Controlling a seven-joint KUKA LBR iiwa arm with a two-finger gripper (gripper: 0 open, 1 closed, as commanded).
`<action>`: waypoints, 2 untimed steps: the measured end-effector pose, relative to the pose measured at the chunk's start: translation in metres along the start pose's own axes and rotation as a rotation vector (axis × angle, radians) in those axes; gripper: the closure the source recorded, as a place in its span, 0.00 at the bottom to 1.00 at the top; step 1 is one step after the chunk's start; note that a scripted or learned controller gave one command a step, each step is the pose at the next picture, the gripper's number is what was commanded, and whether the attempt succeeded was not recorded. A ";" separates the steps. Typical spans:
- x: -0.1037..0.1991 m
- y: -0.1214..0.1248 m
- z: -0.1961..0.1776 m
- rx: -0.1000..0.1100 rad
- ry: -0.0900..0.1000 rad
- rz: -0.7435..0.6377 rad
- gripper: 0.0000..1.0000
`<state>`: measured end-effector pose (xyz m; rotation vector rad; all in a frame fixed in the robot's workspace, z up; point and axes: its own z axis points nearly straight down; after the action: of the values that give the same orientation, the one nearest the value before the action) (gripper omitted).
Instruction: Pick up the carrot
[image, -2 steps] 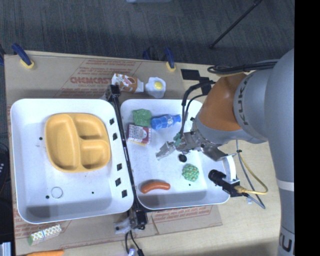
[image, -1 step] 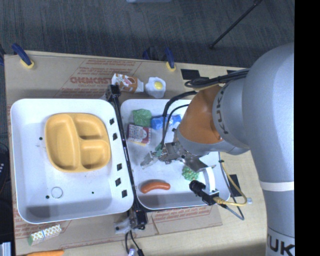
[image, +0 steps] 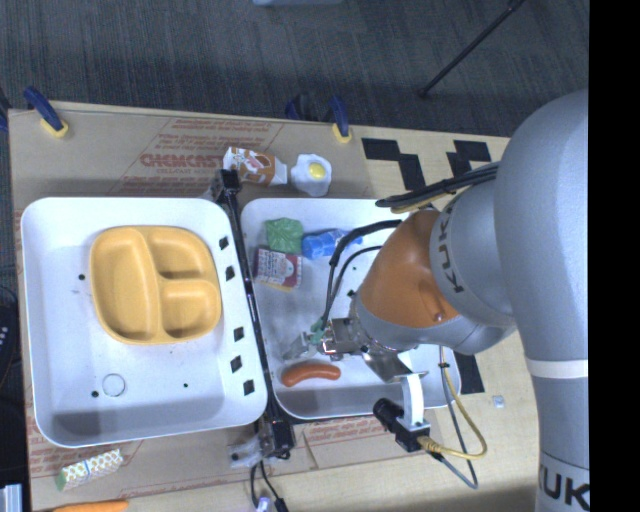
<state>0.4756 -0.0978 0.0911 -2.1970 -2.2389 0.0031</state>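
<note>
Arm low over the right bin, carrot beside its tip.
Camera view: the gripper (image: 322, 342) hangs just above the carrot (image: 311, 374), which lies near the front wall of the right bin (image: 345, 405) (probably lining up); whether the fingers are open, I cannot tell.

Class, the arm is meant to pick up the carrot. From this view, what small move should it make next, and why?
Probably lower the pincer slightly toward the carrot. The carrot lies flat on the right bin's floor, just below the pincer, and nothing shows between its tips.
</note>
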 end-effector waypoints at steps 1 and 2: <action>0.004 0.036 0.000 -0.001 -0.001 0.223 0.00; -0.044 0.080 -0.084 -0.003 -0.001 0.271 0.00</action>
<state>0.5569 -0.1400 0.1747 -2.4816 -1.9229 0.0015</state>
